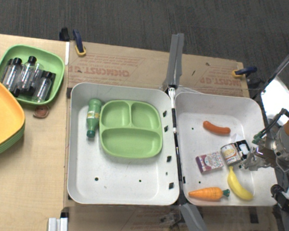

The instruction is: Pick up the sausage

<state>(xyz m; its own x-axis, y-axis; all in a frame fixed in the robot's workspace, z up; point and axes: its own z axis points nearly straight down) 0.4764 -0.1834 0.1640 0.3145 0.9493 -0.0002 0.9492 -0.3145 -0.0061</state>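
**A:** In the right-hand white bin, where is the sausage?

**B:** The sausage lies flat on the bin floor toward the far side, reddish-orange, on its own and touching nothing. Nearer the camera sit a small purple packet, a little tan pouch just beside it, a banana and a carrot along the near wall.

**A:** And the arm?

**B:** It comes in from the right. The gripper hangs low over the bin's right side, near the pouch and just above the banana, well apart from the sausage. It looks as if nothing sits between its fingers, but they are small and blurred, so I cannot tell whether they are spread or closed.

**A:** What about the left bin?

**B:** It holds a green divided plate with a green bottle lying just beside its left edge. Farther left on the bench are a green tray of small bottles and stacked orange plates.
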